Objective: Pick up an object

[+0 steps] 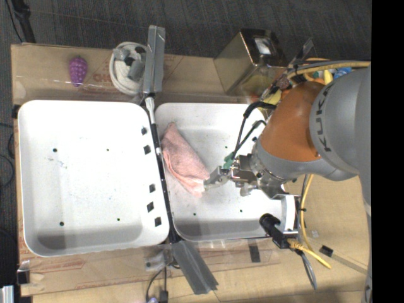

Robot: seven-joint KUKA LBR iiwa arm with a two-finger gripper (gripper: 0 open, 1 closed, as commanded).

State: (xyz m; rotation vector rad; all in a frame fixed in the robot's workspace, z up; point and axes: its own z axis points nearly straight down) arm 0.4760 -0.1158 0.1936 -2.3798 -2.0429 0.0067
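Cloth [182,158], pink, crumpled, lying in right bin [208,229] toward its 9 o'clock wall, not lifted. Gripper [211,180] at 4 o'clock corner of cloth, fingertips touching or just beside its edge; finger spacing impossible to tell. Grasp unconfirmed, so pick not yet done: closing on fabric and lifting remain. Left bin [38,169] at 9 o'clock; purple object [77,70] on bench at 11 o'clock.

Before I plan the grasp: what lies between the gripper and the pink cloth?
Nothing: in the camera view the gripper sits right at the pink cloth's near edge.
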